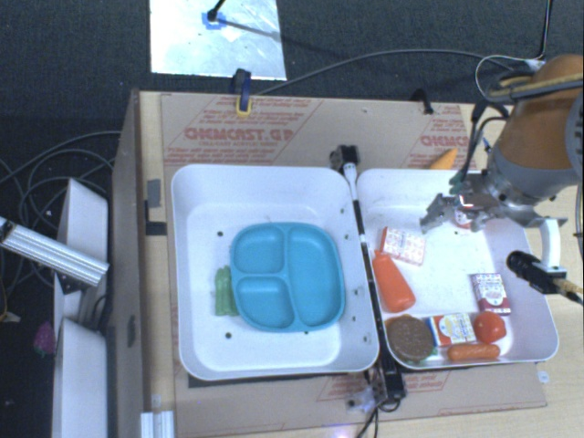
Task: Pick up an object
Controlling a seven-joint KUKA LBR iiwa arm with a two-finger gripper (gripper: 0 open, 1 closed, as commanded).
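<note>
Dark carpet all around, with a foil-like sheet (217,26) in the upper left of the frame and loose cables at the left edge. Cardboard-topped surface (265,121) in the middle, carrying two shallow white bins side by side. In the left bin (196,194), a blue divided plate (287,276) with a green piece (224,292) touching its left edge. In the right bin (538,336), a checked packet (402,245), an orange carrot-like piece (393,283), a brown round patty (411,336), a red-and-white carton (491,292), a tomato (490,327) and a sausage (474,352).

Tool (445,210) in the upper part of the right bin, fingers spread apart, nothing between them. Nearest candidate the checked packet, lying flat just below and left of the tool, apart from it. Likely call: a short shift toward lower left, then straight down.
</note>
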